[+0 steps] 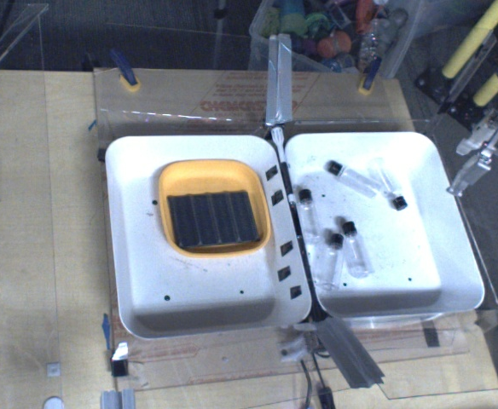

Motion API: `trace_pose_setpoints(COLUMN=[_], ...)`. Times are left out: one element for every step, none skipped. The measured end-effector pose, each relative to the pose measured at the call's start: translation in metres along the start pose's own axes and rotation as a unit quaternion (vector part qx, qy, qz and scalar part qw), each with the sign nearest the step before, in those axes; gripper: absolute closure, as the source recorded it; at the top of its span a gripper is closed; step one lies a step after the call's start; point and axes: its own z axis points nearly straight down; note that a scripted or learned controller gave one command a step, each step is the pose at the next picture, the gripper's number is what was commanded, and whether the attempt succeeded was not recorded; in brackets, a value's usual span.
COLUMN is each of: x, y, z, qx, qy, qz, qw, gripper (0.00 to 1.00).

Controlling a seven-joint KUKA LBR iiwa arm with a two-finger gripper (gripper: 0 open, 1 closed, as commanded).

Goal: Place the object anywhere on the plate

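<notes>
The clear vials (357, 181) look light, slippery; the tool (475, 164) best grips mid-body; its state is unclear

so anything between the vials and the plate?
Only the raised divider where the two bins meet. The clear vials lie in the right bin; the yellow plate in the left already carries a dark ridged block.

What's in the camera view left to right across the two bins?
Left white bin → yellow plate with a dark ribbed insert → divider between the bins → clear vials with black caps → right white bin's far rim.
</notes>
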Motion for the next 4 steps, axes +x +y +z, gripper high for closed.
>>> trace_pose_setpoints(x=[0.024, 0.033, 0.062, 0.082], y=[-0.016, -0.022, -0.037, -0.053], z=[-0.017, 0.013, 0.022, -0.003], qx=[0.0, 0.0, 0.0, 0.0], qy=[0.0, 0.0, 0.0, -0.002], qz=[-0.015, -0.207, -0.336, -0.463], qw=[0.9999, 0.9783, 0.9418, 0.8865], gripper=[0.0, 0.0, 0.0, 0.0])
